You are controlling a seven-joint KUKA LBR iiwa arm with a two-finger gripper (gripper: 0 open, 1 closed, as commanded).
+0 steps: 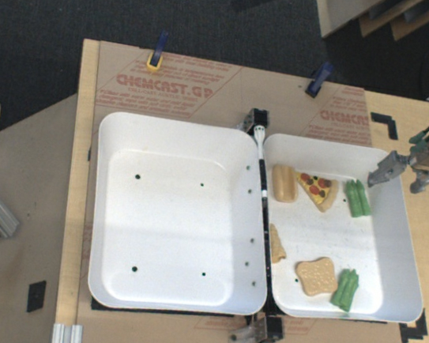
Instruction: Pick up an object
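**Gripper poised at the far corner of the right-hand bin, nothing yet in hand**

The gripper (402,172) hangs at the upper right of the frame, over the top right corner of the right bin (397,234). Its two fingers stand spread apart with nothing between them, so by my reading the pick has not yet begun: this is the approach step.

All the candidates lie in that right bin. Nearest the gripper is a green bean piece (357,198), just below and left of it. Left of that lies a pizza slice (317,189), then a bread roll (283,183) close to the bin's left wall. Lower down sit a slice of toast (316,275) with a second green piece (346,289) touching its right side, and a small tan piece (275,245) hard by the divider.

The next move likely calls for a short shift toward lower left and a descent over the nearest green piece (it lies apart from its neighbours). The bin's sloping right wall is close and could foul a finger. The left bin (112,215) plays no part.
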